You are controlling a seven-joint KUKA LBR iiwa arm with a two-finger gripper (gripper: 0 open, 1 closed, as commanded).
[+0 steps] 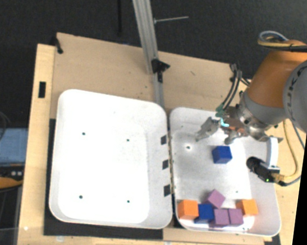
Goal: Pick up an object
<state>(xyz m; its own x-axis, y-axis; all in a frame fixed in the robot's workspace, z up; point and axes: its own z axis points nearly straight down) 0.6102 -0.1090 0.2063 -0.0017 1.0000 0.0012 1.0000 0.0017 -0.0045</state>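
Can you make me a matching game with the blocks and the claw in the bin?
Things:
1. claw
2. lone blue block
3. orange block at the left of the pile
4. small orange block

Places:
A. right end of the pile
B. above the far part of the right bin
C. alone, mid-bin
D. near left corner

Pairs: 1-B, 2-C, 3-D, 4-A
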